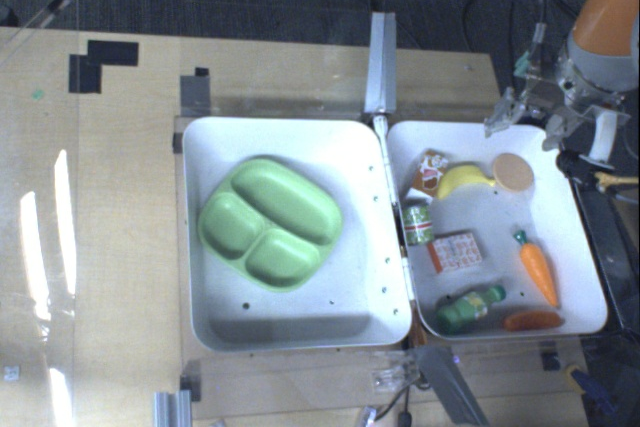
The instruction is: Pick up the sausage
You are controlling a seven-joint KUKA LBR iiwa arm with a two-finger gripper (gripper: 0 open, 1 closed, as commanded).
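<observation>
Well below the hand (540,110), the sausage (533,320) lies at the bin (590,245) front edge, beside the carrot (538,271); hand state unclear, nothing held.

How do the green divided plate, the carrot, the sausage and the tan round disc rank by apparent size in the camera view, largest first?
1. green divided plate
2. carrot
3. sausage and tan round disc: too alike to rank.
</observation>
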